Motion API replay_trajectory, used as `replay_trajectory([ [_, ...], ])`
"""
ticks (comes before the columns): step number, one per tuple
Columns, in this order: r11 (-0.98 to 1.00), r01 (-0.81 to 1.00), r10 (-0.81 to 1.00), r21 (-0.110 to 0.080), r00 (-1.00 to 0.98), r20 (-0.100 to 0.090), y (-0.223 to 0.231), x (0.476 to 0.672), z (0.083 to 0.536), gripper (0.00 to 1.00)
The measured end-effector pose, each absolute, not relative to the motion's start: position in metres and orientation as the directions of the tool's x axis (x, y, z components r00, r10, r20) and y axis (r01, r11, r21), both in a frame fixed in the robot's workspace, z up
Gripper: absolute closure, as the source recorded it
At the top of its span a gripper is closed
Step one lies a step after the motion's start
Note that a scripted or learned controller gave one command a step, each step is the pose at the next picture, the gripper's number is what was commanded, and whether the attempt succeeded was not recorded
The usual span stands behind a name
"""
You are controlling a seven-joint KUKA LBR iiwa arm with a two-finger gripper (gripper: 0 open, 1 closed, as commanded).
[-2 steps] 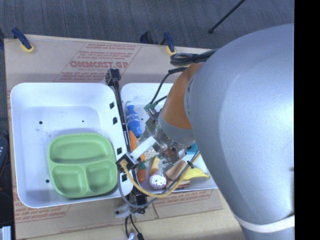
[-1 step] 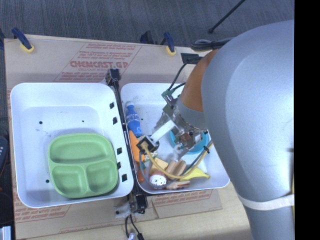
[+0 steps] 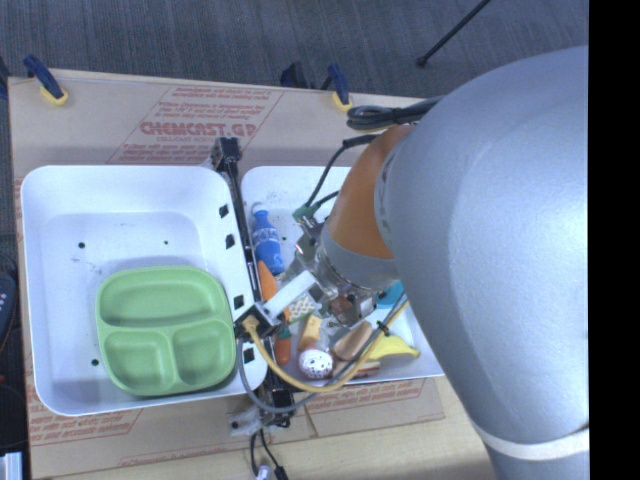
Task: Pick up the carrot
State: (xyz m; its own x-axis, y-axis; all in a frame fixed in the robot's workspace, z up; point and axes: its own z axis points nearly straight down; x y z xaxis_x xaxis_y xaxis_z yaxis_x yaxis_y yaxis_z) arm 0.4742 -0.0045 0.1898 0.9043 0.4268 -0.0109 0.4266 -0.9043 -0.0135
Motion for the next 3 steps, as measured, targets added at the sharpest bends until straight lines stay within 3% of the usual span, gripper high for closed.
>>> replay_trajectory([
  [1, -0.857, 0.516, 0.516, -0.014, 0.857, -0.011, -0.103, 0.503, 0.135, 0.0],
  [2, -0.847, 0.532, 0.532, -0.01, 0.847, 0.0, -0.048, 0.531, 0.193, 0.0],
  [3, -0.81, 0.586, 0.586, -0.015, 0.81, -0.01, -0.006, 0.474, 0.19, 0.0],
])
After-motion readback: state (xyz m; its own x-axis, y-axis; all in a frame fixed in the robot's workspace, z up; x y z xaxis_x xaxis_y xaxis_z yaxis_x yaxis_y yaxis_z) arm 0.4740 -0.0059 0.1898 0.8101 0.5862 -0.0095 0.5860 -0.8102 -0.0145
